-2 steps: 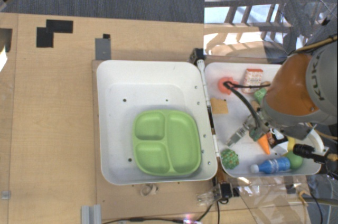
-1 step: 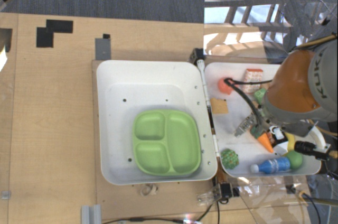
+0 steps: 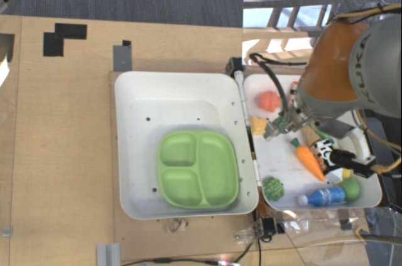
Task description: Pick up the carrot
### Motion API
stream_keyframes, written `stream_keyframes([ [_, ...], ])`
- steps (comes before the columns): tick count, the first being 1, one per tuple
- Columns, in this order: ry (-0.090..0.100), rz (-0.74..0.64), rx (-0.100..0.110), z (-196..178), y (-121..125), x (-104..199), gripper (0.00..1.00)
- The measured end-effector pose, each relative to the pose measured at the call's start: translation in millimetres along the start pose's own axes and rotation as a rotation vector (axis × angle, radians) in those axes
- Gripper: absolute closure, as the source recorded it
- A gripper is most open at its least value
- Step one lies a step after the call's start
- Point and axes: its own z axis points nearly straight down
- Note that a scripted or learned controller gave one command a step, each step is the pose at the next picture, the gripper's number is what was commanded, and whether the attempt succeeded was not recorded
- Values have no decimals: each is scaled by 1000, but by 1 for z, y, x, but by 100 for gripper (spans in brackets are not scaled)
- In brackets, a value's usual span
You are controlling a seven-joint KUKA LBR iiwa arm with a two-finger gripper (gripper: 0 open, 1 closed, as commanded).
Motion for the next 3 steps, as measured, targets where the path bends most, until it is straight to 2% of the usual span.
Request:
stream_keyframes([
  [1,0,2,2,1,-1,-1,0],
  [2,-1,-114,5,1,-49,-39,0],
  [3,-8,-60,-5,97,-42,-82,0],
])
